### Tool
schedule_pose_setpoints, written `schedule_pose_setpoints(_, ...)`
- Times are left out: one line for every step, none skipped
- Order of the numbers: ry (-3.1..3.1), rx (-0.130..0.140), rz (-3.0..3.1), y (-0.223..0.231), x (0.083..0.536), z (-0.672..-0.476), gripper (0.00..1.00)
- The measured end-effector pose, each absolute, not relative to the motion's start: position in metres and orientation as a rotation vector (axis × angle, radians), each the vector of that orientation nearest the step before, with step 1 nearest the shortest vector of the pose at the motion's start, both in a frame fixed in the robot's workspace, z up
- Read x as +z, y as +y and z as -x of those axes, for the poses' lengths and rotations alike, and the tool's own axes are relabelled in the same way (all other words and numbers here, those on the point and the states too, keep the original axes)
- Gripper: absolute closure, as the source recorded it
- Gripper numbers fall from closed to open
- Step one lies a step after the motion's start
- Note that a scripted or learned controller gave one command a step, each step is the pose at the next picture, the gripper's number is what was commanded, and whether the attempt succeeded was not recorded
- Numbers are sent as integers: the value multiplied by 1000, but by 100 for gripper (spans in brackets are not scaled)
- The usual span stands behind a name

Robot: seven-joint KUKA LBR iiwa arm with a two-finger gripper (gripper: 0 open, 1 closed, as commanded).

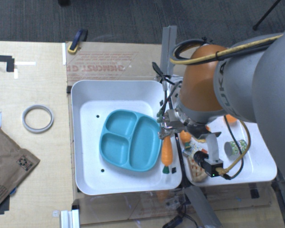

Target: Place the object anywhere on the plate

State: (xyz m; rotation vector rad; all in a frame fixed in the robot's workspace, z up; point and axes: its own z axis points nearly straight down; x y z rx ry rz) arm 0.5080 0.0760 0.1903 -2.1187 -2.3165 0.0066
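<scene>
A blue divided plate (130, 140) lies in the left white bin (85, 127). An orange carrot (166, 152) with a green end stands lengthwise along the plate's right rim, between the plate and the bin's right wall. My gripper (164, 127) is directly over the carrot's upper end and meets it there. The bulky orange and grey wrist hides how the gripper stands on the carrot, so I cannot tell whether the carrot is held or resting in the bin.
The right bin (261, 167) holds several small items under the arm: an orange piece (185, 137), a green and white piece (233, 147), a flat food toy (194, 164). A tape ring (37, 118) and a cardboard box (4, 167) lie on the bench at left.
</scene>
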Motion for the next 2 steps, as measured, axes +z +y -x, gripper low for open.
schedule_pose_setpoints(-2183,9,2256,104,129,-521,100)
schedule_pose_setpoints(-2183,9,2256,104,129,-521,0)
